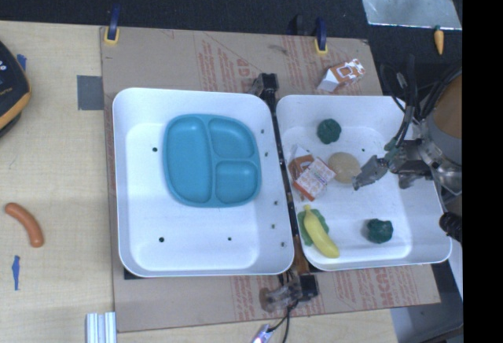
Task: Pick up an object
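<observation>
The round tan bread-like disc lies mid right white bin: judged light and soft, so grip across its rim. The pincer, beside it, holds nothing; its opening cannot be determined.

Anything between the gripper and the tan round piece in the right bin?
Nothing visible. The gripper sits just right of the tan round piece, with bare bin floor between. The red-and-white packet lies on its far side.

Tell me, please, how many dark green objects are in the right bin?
2: one dark green object lies near the far edge of the right bin, the other near its front right corner. None seems hidden.
</observation>
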Available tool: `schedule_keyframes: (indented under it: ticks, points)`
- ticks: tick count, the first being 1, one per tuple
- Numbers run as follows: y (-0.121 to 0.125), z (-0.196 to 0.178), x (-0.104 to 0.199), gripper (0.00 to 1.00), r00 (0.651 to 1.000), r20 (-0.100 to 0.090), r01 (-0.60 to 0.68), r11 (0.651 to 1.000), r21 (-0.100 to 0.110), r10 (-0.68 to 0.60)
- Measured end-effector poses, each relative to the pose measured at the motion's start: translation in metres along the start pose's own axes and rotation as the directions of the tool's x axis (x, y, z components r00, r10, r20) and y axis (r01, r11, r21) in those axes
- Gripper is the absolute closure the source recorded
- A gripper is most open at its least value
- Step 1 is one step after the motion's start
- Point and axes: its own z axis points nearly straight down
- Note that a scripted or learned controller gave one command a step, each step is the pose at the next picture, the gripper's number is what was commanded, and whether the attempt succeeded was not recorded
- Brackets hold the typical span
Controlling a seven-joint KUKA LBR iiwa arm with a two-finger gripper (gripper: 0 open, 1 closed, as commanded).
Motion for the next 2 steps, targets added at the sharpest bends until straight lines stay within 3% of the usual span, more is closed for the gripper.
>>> schedule_keyframes:
  ticks: [1, 2]
  points:
    - [0.095, 0.074, 0.005, 0.0, 1.0, 0.002, 0.0, 1.0, 0.001, 0.0]
    - [0.137, 0.128, -0.009, 0.0, 1.0, 0.002, 0.002, 1.0, 0.0, -0.002]
